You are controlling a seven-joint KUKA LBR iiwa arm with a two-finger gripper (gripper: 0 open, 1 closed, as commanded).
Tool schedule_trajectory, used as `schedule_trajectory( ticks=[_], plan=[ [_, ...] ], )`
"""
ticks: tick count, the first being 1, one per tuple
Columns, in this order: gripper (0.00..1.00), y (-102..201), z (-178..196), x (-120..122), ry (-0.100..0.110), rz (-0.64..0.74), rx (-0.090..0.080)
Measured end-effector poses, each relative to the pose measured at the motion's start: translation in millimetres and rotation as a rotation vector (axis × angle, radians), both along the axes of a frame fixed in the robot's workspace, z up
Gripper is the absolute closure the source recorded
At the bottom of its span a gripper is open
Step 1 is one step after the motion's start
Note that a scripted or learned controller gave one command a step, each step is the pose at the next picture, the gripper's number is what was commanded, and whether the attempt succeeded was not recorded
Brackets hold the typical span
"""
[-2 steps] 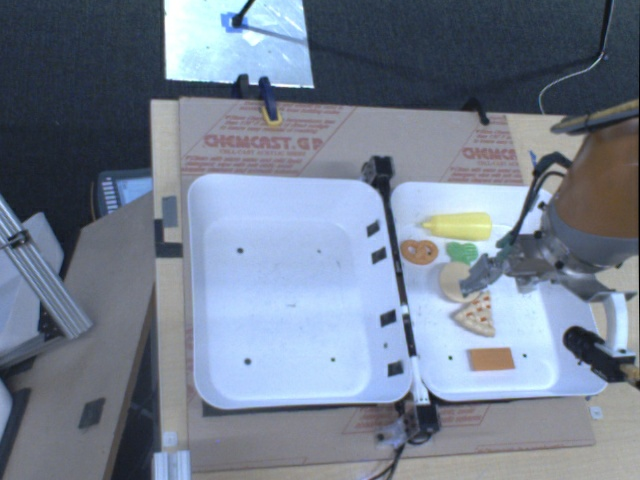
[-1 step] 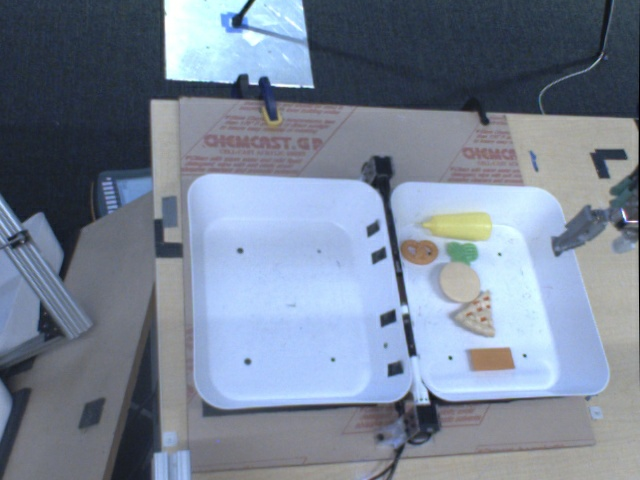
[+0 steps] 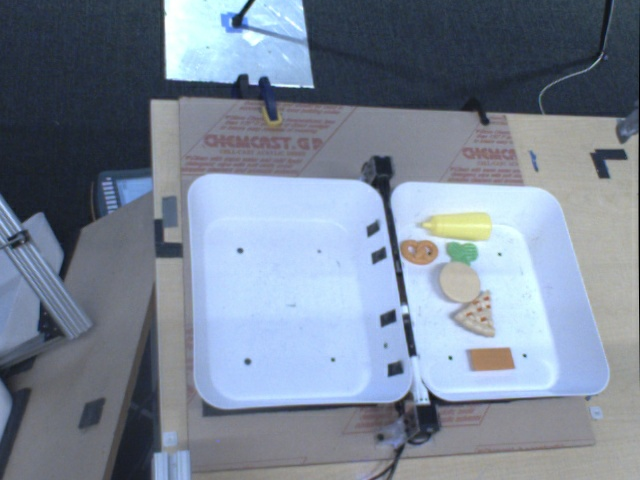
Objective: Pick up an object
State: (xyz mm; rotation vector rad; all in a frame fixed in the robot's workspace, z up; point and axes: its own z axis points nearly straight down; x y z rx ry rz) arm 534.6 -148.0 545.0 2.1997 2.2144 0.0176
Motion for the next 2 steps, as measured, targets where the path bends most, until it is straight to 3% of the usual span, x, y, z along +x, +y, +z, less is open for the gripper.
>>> schedule_trajectory(
  ticks=[1, 2],
  plan=[
    [1.0, 0, 2, -1, 0.014, 0.002, 0.003],
    [1.0, 98, -60, 14, 0.025, 0.007, 0.009]
  ],
)
